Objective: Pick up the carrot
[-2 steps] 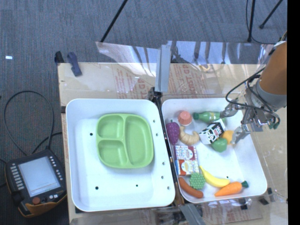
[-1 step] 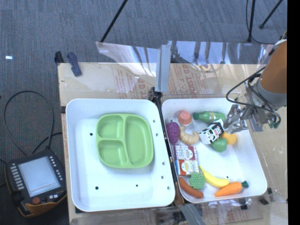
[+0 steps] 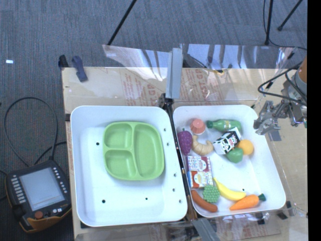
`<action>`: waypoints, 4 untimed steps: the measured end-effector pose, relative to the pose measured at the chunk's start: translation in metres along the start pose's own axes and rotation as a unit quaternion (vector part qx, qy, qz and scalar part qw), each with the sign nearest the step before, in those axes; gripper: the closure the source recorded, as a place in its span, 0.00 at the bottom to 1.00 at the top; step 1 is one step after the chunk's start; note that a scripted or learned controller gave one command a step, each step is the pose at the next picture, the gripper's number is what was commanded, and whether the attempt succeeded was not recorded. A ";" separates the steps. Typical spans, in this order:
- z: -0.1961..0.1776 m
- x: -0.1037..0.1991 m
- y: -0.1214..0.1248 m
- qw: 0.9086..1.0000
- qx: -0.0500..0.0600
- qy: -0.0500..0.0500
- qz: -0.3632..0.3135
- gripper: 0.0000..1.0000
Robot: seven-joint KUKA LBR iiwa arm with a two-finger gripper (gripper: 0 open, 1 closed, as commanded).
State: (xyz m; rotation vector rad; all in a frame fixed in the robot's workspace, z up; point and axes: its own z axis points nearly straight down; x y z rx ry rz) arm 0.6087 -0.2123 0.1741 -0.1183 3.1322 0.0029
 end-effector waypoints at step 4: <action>-0.238 -0.002 0.004 0.997 0.000 0.001 -0.076 1.00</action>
